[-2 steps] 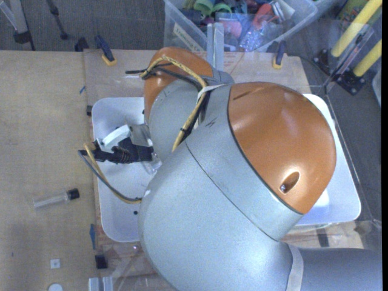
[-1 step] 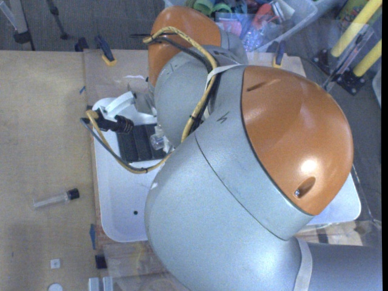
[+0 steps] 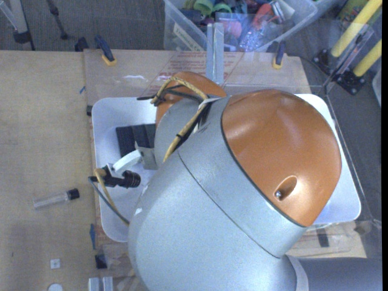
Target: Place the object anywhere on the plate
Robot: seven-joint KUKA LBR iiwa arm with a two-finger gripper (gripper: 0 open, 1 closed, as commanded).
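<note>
Over left bin point(image 3: 100, 123), arm point(image 3: 242, 187) blocks your view — gripper state unclear; blind descent risks missing object, striking bin wall.

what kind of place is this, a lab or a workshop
Most likely a robotics lab: a large grey and orange arm reaches over a white bin on a bench, with a clear tub of mixed objects behind it.

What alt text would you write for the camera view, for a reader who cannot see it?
A large grey and orange robot arm covers most of the two white bins from above. Behind the bench stands a clear box of colourful items, and a small tube lies on the left.
</note>
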